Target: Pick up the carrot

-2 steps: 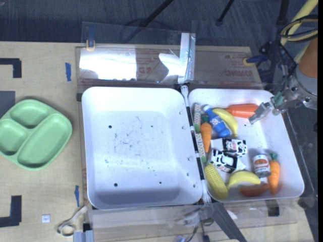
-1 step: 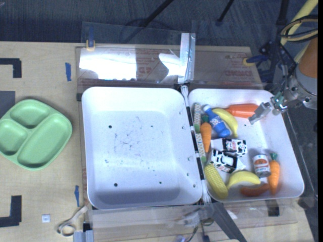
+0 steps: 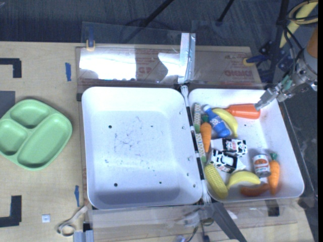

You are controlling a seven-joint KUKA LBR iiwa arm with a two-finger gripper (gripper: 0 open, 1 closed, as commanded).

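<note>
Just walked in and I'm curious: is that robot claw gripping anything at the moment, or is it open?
Gripper: cannot be told from this view. It sits at the right bin's upper right, beside the end of a carrot.

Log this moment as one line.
gripper: at right bin's back, touching long carrot | grasp: unclear | carrot: lying in bin

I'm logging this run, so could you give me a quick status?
Gripper above right bin's far edge, nothing seen held. Carrot lying just beside it. Banana alongside.
</note>
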